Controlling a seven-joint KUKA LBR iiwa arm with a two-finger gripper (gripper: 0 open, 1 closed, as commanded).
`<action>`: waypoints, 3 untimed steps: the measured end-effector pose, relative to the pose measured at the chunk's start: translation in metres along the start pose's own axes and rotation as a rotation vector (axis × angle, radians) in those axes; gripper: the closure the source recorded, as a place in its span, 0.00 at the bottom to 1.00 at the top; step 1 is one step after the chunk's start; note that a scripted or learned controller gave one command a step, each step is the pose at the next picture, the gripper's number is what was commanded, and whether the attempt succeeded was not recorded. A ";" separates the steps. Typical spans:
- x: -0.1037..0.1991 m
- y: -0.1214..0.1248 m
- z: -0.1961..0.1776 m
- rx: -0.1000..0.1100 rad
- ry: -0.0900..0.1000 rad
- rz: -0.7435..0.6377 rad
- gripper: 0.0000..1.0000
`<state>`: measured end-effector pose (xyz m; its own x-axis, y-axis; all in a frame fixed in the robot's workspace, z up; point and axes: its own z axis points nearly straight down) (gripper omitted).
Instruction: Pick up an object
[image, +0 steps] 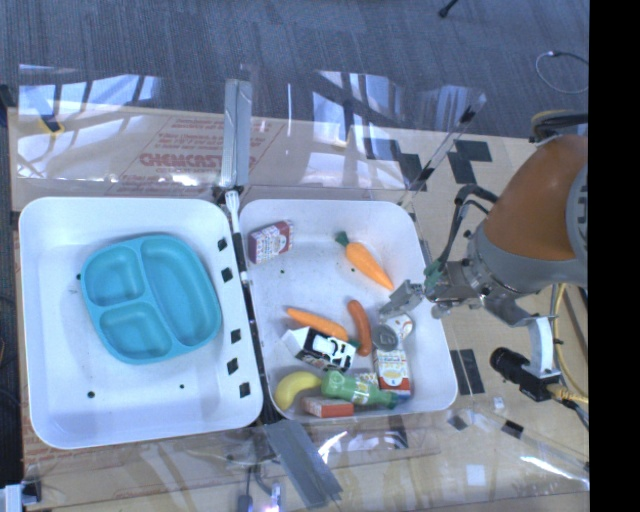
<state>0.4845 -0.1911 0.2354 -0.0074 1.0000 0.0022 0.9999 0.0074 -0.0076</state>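
At the near edge of the right bin (300, 210), a red box (329, 407) is lying flat, with a yellow banana (293, 387) just to its left and a green bottle (358, 391) resting on its side just behind it. A small carton (392, 371) is lying beside the bottle, toward the bin's right wall. A black-and-white carton (322, 347) is sitting just behind the banana, touching a small orange carrot (316, 322) on its far side, and a reddish sausage-shaped piece (360, 325) is lying to its right. The end effector (403, 297) is hovering over the right side of this bin, just above the small carton; whether its fingers are apart or together cannot be told, and nothing is showing between them. Farther back, a larger carrot (367, 264) is lying at a slant, and a small red can (269, 241) is sitting near the far left corner. In the left bin (40, 300), a blue divided plate (150, 297) is lying flat. Both bins are resting on the surface (130, 150).
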 end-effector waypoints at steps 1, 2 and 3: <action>0.000 0.069 0.095 0.000 -0.001 0.080 0.00; 0.001 0.122 0.145 -0.003 -0.001 0.092 0.00; 0.002 0.123 0.136 0.001 0.001 0.086 1.00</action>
<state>0.6061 -0.1876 0.0980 0.0786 0.9969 0.0022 0.9969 -0.0785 -0.0091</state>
